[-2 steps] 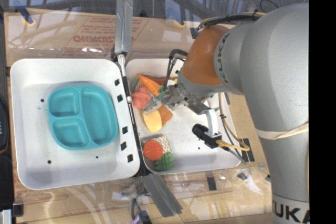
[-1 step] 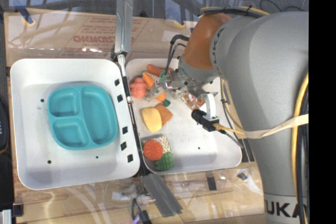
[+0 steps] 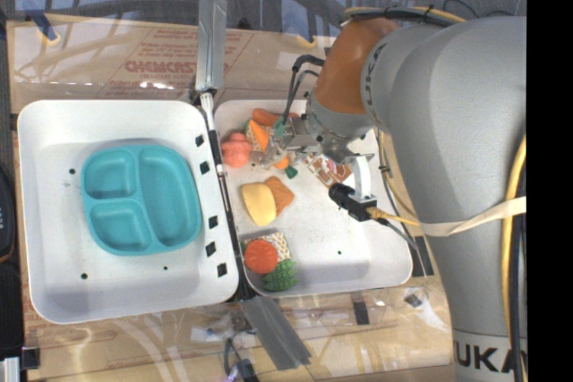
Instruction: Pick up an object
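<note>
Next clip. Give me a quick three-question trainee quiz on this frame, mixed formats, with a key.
1. True or false: the teal divided plate lies in the left bin.
2. Multiple choice: the end effector is over A) the left bin, B) the right bin's far end, C) the bench outside both bins.
3. Fill in: the yellow piece touches an ______ piece on its right.

Key: 1 true; 2 B; 3 orange.
</note>
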